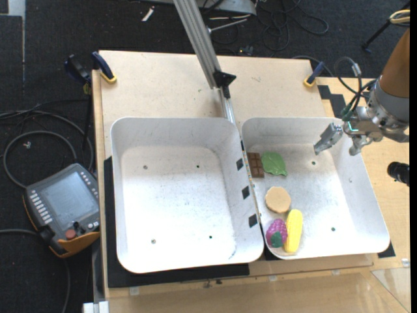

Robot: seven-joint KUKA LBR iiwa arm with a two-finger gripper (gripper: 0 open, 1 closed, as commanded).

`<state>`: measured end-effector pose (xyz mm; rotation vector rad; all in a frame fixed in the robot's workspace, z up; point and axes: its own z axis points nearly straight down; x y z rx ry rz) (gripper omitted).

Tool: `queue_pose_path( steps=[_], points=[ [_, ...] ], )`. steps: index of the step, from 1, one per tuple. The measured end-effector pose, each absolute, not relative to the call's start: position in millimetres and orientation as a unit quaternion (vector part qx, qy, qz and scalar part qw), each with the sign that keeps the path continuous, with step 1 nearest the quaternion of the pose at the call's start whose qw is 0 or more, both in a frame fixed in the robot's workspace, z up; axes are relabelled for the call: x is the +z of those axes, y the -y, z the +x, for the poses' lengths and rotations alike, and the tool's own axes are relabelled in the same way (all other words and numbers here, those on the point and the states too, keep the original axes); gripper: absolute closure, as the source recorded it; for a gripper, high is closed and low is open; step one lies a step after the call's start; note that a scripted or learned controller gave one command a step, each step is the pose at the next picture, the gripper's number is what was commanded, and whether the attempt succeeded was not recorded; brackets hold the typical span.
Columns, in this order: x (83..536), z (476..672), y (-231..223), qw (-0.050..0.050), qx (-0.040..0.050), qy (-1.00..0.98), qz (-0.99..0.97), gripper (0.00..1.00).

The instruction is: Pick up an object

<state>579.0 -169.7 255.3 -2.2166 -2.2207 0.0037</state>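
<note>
The right bin [339, 194] holds several small objects along its left side: a brown chocolate bar [255, 164], a green leaf-shaped piece [274, 163], a round tan biscuit [279, 199], a yellow corn cob [294, 230] and a pink and green piece [276, 233]. My gripper [340, 140] hovers over the bin's upper right part, open, with nothing between its fingers. It is well right of and above the objects.
The left bin [176, 194] sits beside the right one. A metal pole [199, 34] slants from the top down to the divide between the bins. A teach pendant [62, 204] lies left of the bench. Clamps sit at the bench's back corners.
</note>
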Motion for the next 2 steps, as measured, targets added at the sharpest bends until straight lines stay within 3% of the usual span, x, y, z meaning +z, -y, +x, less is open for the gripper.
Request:
queue_pose_path(
  steps=[1, 2],
  points=[
    [258, 579.8, 170, 0.000, 0.0001, 0.708, -0.706, 0.00],
    [201, 578.2, 179, 0.002, 0.0019, 0.706, -0.708, 0.00]
  ],
)
